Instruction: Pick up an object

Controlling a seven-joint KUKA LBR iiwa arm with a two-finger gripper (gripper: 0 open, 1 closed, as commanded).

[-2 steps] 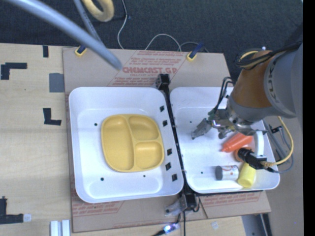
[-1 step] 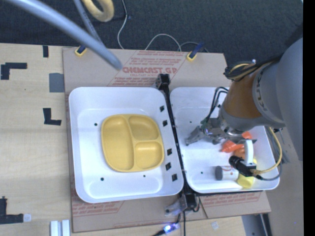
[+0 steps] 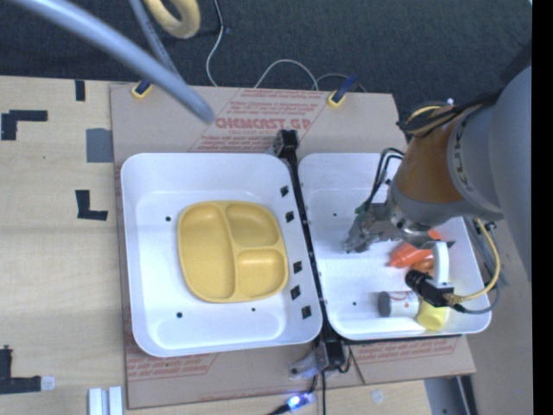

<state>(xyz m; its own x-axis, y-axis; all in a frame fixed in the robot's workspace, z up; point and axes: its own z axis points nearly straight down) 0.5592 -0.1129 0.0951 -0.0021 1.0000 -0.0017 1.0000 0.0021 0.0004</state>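
My gripper (image 3: 361, 234) hangs low over the middle of the right bin (image 3: 346, 180), under the orange-banded wrist. An orange object (image 3: 408, 255) lies just to its right, partly under the wrist. Nearer the front wall, a small white piece with a grey end cap (image 3: 391, 302) lies on the bin floor, and a yellow block (image 3: 434, 316) rests beside it at the front right. Nothing shows between the gripper's tips. The left bin (image 3: 143, 232) holds a yellow divided plate (image 3: 232, 251) lying flat in its middle.
A black divider with clips (image 3: 298, 232) runs between the two bins. The bins rest on a cardboard sheet (image 3: 259, 124) on the wooden bench. A grey tube (image 3: 104, 33) crosses the upper left, above the bench.
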